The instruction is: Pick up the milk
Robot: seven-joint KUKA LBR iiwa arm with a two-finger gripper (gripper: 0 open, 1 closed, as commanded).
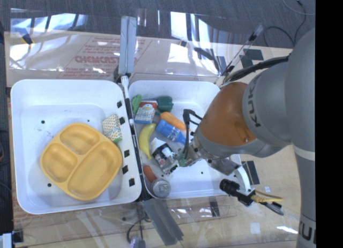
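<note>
Below, read your scene:
Milk [145, 112]: small carton, upper left of the right bin [206, 188], beside the banana [145, 140].
Claw [170, 162]: lower centre of frame, low in that bin; grip state cannot be told.
Left bin [27, 134]: yellow divided plate [80, 161].

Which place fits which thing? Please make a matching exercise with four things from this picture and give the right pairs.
Things:
1. yellow divided plate
2. banana
3. silver can
4. green and white packet

Places:
A. right bin, near its front edge
B. left bin, lying flat on the floor
C. right bin, beside the divider
D. left bin, leaning by its right wall

Pairs: 1-B, 2-C, 3-A, 4-D
</note>
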